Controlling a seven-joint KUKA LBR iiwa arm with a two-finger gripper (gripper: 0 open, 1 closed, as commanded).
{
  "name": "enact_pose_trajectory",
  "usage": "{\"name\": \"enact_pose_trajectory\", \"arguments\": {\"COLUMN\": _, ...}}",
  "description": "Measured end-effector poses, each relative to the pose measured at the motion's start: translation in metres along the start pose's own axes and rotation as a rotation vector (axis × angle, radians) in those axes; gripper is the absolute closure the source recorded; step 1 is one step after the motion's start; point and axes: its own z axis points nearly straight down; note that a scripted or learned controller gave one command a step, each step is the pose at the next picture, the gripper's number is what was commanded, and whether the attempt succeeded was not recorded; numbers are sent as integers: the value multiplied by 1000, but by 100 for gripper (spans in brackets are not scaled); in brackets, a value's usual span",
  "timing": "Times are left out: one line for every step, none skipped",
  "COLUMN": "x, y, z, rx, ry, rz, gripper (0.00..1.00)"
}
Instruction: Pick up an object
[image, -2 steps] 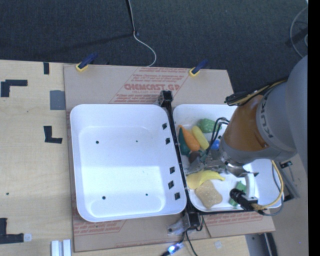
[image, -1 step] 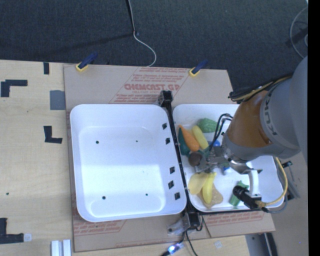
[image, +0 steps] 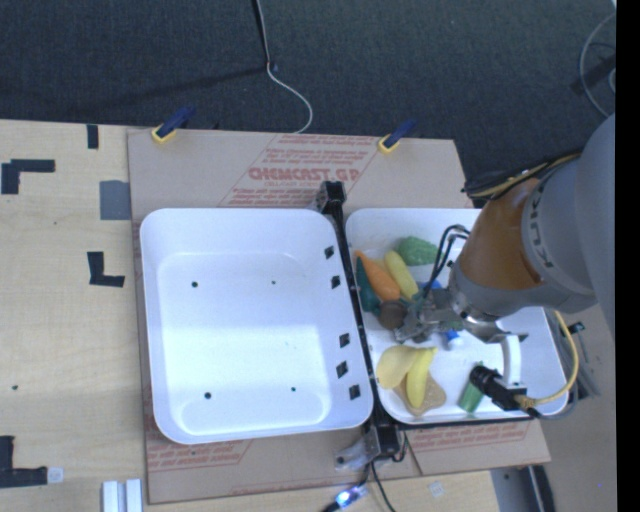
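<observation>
A: Position first: where is the grey two-finger hand (image: 425, 318) relative to the pile?

B: It hangs low in the right-hand shallow white plastic bin (image: 545, 352), at the middle of it. A small dark brownish lump (image: 393, 314) lies just beside its tip, toward the divider between the 2 bins. I can't tell whether it touches.

A: And the hand's state?

B: I cannot tell; the wrist and cabling hide that.

A: What else is near?

B: Up from the hand, an orange carrot-shaped toy (image: 379, 276) and a yellow banana-shaped piece (image: 401, 273) lie side by side, both long axes running slantwise from upper left to lower right, pointing roughly at the hand. A green leafy-looking toy (image: 417, 250) sits beyond them. Down from the hand lie 2 pale yellow wedges (image: 408, 370), near but apart from it.

A: So the likeliest target?

B: My judgement: the dark lump, since it needs the least travel, a slight shift toward the divider. The left-hand white bin (image: 240, 320) holds nothing to pick
</observation>
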Motion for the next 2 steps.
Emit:
{"name": "enact_pose_trajectory", "arguments": {"x": -30, "y": 64, "z": -1, "rx": -7, "ry": -5, "rz": -1, "gripper": 100}}
{"name": "enact_pose_trajectory", "arguments": {"x": -29, "y": 62, "z": -1, "rx": -3, "ry": -3, "rz": 0, "gripper": 0}}
